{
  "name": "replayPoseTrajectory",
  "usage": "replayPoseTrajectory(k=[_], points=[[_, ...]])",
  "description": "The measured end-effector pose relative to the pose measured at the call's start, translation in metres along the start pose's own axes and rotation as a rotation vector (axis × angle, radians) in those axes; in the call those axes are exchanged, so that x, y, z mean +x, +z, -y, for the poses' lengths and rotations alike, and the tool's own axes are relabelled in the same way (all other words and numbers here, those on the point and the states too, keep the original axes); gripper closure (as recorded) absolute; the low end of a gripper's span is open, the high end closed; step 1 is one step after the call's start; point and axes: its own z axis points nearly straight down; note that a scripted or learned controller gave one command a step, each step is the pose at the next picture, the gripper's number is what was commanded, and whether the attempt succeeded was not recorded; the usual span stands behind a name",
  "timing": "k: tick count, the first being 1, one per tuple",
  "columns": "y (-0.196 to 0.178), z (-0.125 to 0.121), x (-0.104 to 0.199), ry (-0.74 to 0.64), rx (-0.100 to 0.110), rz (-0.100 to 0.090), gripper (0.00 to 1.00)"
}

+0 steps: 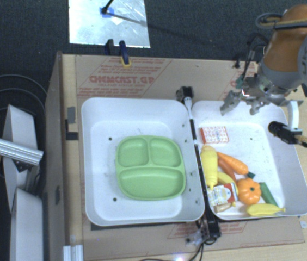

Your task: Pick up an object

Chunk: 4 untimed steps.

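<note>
Grey metal fingers are spread wide on the gripper point(241, 103), and nothing is held between them. The gripper is seen above the far edge of the right bin point(292, 162), with the arm reaching in from the right. Things to pick are piled in the near part of that bin: a small red and white card point(214, 134), a yellow corn cob point(209, 164), a carrot point(233, 162), a little orange pumpkin point(249, 191), a banana point(265, 210) and a printed packet point(222, 194). They are packed close and some are touching, so two could be pinched at once, or a round one could be squeezed out sideways and slip away. The corn lies just beside the wall between the bins, so a finger could be bumped on that wall. More bare floor is left at the far end of the bin, around the card. A green divided plate point(150, 167) is resting in the left bin point(96, 145).
</note>
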Motion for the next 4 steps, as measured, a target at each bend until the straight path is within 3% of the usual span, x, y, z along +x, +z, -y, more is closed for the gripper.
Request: replayPoseTrajectory(k=[1, 2, 3, 4], points=[[0.03, 0.053, -0.024, 0.005, 0.007, 0.0, 0.0], [0.072, 0.127, -0.02, 0.004, 0.01, -0.003, 0.0], [0.124, 0.157, -0.037, 0.004, -0.001, 0.0, 0.0], [0.111, 0.155, -0.035, 0.001, -0.005, -0.001, 1.0]])
